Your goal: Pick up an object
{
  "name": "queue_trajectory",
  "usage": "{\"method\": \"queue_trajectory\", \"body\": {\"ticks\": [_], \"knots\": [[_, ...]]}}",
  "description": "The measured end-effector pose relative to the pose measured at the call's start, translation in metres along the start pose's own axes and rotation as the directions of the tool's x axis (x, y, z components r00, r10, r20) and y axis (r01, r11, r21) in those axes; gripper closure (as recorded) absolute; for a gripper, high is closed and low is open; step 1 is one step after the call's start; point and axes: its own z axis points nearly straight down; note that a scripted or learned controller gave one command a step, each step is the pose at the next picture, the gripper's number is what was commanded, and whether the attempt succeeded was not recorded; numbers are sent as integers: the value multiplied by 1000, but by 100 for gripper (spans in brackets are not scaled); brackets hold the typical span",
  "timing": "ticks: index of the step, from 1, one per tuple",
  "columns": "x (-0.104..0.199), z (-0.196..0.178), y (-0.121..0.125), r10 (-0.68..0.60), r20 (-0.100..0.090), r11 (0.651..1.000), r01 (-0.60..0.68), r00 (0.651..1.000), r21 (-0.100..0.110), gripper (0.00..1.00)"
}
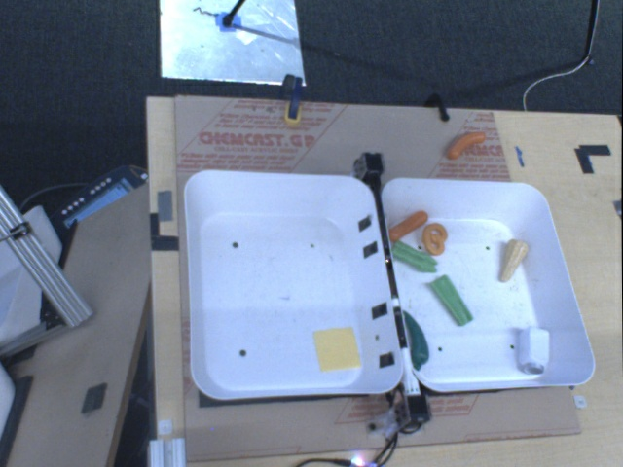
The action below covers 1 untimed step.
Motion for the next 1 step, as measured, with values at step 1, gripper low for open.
{"method": "queue_trajectory", "body": {"ticks": [1], "knots": [[1,-30,78,-2,-5,1000,2,1000,12,100]]}}
